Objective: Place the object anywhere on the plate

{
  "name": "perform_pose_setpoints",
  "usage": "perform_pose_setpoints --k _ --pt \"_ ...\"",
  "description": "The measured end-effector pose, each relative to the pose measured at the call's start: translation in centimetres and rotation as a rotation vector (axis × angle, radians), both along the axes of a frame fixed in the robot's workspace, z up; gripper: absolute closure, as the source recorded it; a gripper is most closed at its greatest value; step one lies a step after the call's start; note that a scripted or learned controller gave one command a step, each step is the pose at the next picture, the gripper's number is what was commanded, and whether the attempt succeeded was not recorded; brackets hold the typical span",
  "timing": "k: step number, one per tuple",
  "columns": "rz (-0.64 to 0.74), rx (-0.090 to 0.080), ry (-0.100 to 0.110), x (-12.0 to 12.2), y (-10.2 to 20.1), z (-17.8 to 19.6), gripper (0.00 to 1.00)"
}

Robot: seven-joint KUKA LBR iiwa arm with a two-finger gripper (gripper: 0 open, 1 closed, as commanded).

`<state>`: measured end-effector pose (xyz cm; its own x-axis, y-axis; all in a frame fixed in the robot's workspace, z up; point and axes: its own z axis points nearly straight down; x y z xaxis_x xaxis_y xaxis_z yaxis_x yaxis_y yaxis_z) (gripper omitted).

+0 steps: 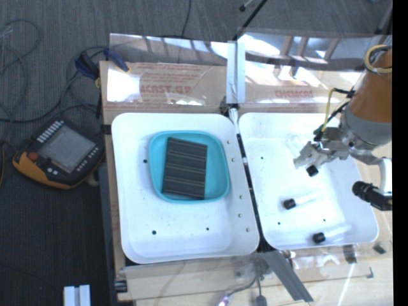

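Gripper (310,160) hovers over the right white bin (357,234); its finger state is unclear. Dark ribbed rectangular block (185,167) lies lengthwise front-to-back on the teal plate (218,177). Two black-capped clear tubes (298,202) lie nearby.

— What's in the left bin (134,225)?

— A turquoise plate (218,185), with a dark ribbed block (185,167) lying flat on it, tilted slightly.

— And the right bin (268,225)?

— The gripper (310,161) hangs over it toward two o'clock, touching nothing I can make out. Two clear, black-capped markers lie on the floor: one marker (299,202) near the centre, the other marker (329,234) at five o'clock by the rim.

— Anything off the bench?

— A teach pendant (57,155) on the carpet, at nine o'clock.
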<state>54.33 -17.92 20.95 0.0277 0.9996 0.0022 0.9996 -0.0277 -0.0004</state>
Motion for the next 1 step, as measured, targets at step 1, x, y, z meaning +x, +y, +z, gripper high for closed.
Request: perform_pose_setpoints --k 1 --pt "0.108 0.0 0.003 -3.03 6.11 -7.65 1.0"
